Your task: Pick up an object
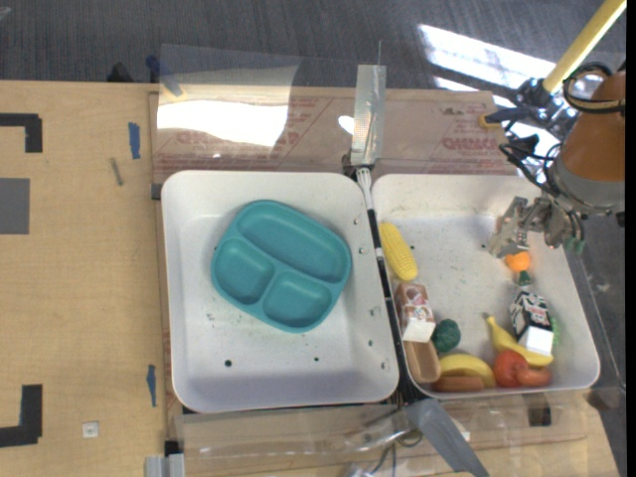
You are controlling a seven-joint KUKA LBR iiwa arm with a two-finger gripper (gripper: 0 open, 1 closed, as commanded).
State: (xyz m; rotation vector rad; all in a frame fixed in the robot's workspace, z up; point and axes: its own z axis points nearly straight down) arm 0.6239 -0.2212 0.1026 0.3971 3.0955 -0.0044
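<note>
Gripper (pixel 532 229) hangs over right bin's (pixel 586 311) far right part, fingers spread apart, nothing between them. Small orange object (pixel 518 261) lies on bin floor just below the fingertips, not touching. Corn cob (pixel 398 250) by bin's left wall; banana (pixel 503 337) near front.

Small orange object (pixel 518 261) on right bin's floor, near far right corner.

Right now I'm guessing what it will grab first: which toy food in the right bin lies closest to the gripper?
The small orange piece, just below the gripper. The corn, banana and tomato all lie farther off.
</note>
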